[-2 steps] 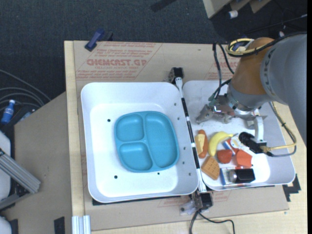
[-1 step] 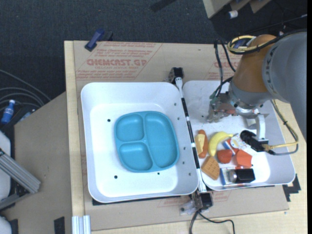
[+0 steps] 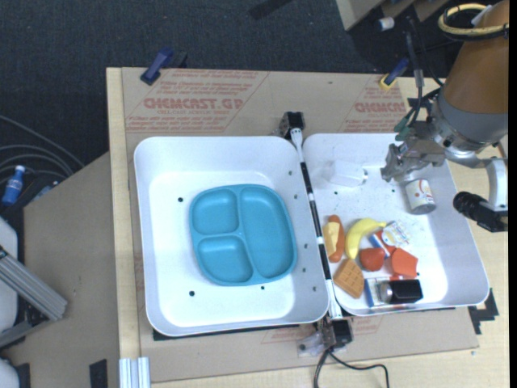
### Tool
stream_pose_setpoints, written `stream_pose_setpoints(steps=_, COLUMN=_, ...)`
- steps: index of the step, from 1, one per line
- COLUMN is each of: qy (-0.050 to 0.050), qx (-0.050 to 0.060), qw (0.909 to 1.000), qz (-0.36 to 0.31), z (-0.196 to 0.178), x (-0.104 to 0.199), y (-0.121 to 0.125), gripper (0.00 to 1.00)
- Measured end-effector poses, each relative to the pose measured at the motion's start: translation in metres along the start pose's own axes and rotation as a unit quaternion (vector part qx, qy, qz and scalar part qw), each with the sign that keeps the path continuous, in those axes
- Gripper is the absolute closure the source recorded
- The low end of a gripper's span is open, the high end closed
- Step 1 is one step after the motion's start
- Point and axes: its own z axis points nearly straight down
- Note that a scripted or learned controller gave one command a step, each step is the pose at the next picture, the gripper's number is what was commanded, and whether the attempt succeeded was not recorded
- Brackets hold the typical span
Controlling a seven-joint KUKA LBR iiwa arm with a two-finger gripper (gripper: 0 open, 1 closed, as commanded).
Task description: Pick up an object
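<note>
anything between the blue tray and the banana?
Camera view: the bins' shared rims, then an orange-brown piece, between blue tray and banana.

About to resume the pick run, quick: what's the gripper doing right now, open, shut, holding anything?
Gripper: over the upper part of the right bin, beside a small can; open or shut cannot be told, and nothing is seen between its fingers.

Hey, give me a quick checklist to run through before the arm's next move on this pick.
1. Gripper over the right bin: ok.
2. Object between the fingers: cannot tell.
3. Gripper over the pile, banana and tomato: not ok, it is farther back.
4. Nearest target, can, beside the gripper: ok.
5. Blue tray in the left bin, out of the path: ok.
</note>
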Motion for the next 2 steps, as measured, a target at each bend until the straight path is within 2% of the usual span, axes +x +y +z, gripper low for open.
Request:
stream_pose_setpoints(steps=1, qy=0.000, qx=0.001, qw=1.0000, qz=0.000, z=0.001, x=0.000, y=-0.001, gripper=0.00)
stream_pose_setpoints(steps=2, qy=0.000, qx=0.002, qw=1.0000, qz=0.000, z=0.119, x=-0.026, y=0.056, gripper=0.00)
